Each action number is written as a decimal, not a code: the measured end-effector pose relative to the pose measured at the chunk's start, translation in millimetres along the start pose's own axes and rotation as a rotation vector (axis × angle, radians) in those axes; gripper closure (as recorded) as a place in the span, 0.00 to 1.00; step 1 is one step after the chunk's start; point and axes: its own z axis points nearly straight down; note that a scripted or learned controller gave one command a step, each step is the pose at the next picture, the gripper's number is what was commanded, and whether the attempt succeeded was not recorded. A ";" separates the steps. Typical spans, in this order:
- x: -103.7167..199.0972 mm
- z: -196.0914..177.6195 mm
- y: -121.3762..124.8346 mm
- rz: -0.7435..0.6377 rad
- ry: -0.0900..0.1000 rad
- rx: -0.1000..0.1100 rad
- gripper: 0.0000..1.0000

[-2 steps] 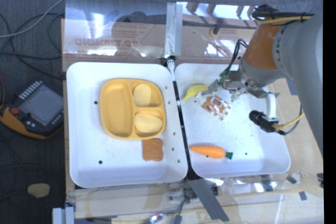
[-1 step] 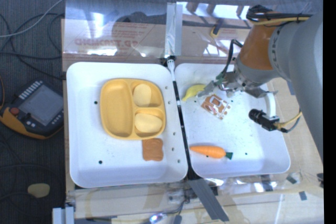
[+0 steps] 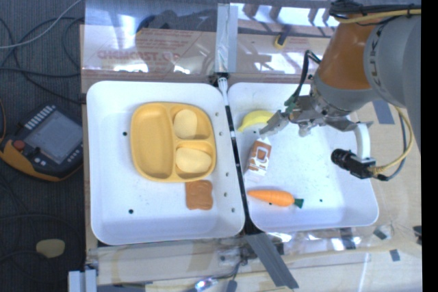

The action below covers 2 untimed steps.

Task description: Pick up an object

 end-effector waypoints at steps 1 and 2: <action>-4.7 64.9 -62.9 -0.136 -0.005 -0.030 0.00; -47.5 72.2 -20.1 -0.284 -0.009 -0.048 0.00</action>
